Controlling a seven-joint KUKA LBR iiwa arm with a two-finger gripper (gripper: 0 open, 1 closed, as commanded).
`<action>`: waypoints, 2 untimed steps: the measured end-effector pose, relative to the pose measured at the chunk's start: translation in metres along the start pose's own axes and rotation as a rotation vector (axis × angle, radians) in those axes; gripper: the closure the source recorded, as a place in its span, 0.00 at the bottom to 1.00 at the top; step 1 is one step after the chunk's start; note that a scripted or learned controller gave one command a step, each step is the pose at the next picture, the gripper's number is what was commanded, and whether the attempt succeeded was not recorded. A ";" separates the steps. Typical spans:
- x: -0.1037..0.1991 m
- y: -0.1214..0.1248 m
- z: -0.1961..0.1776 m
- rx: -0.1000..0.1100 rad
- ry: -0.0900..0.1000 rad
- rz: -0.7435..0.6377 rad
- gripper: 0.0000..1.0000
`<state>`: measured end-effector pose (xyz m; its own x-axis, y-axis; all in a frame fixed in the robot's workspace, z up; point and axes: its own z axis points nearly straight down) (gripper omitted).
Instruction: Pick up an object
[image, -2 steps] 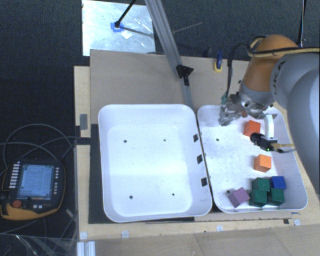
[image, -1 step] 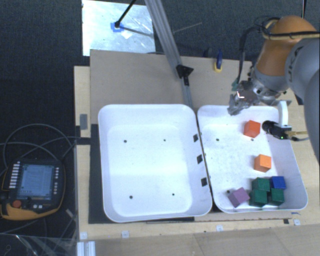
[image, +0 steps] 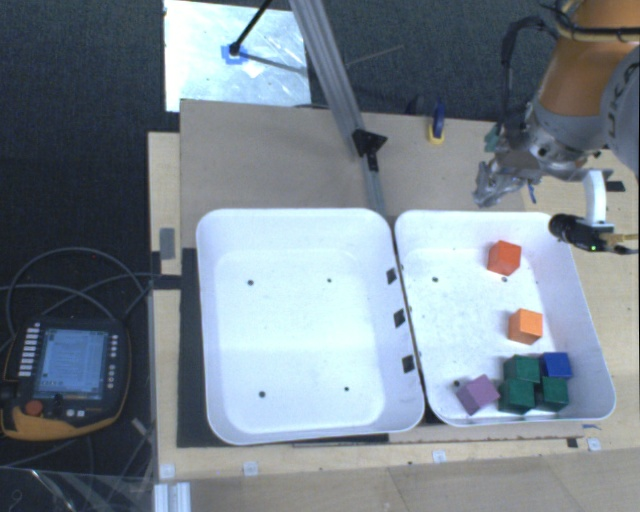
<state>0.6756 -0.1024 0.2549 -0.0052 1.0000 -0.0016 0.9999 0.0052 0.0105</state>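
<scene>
Pincer (image: 497, 187) hangs above right bin's (image: 580, 300) far rim; grip state indeterminate. Orange cube (image: 505, 257) looks light, rigid; grasp opposite flat faces.

Both bins white: left bin (image: 300, 225), right bin (image: 450, 225). Right bin holds two orange cubes (image: 504, 257) (image: 525, 325), one blue cube (image: 556, 365), green cubes (image: 520, 385), one purple block (image: 478, 393). Bench (image: 260, 160) tan. Arm (image: 590, 70) orange above grey. Pendant (image: 65, 375) grey with yellow base.
</scene>
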 end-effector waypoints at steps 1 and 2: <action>0.000 0.002 -0.043 0.003 0.001 0.000 1.00; 0.050 -0.013 -0.024 0.010 0.002 -0.003 1.00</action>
<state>0.6617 -0.0526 0.2789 -0.0085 1.0000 0.0008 1.0000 0.0085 0.0001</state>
